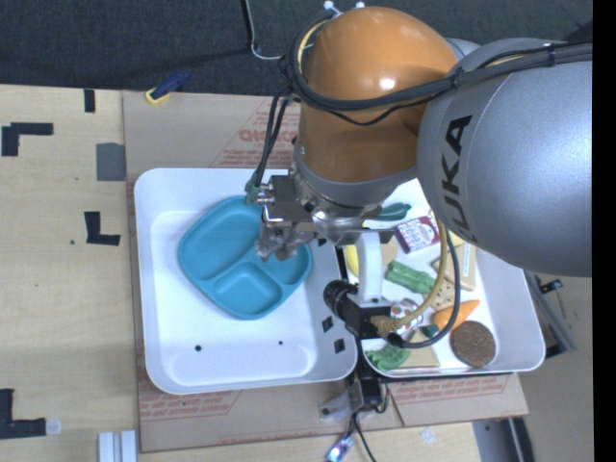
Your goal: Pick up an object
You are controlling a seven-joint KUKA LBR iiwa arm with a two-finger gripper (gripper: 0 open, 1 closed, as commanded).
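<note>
A blue divided plate lies in the left white bin. The right white bin holds several small items: a green piece, a purple-and-white packet, an orange carrot-like piece, a brown round disc and a green leafy piece. My gripper hangs below the orange wrist band, over the plate's right edge near the wall between the bins. Its fingers are hidden among the wrist hardware.
The big grey arm covers the upper part of the right bin. Cables run down beside the wrist. Both bins rest on cardboard on the bench. A yellow-and-blue object lies at the bench's far edge.
</note>
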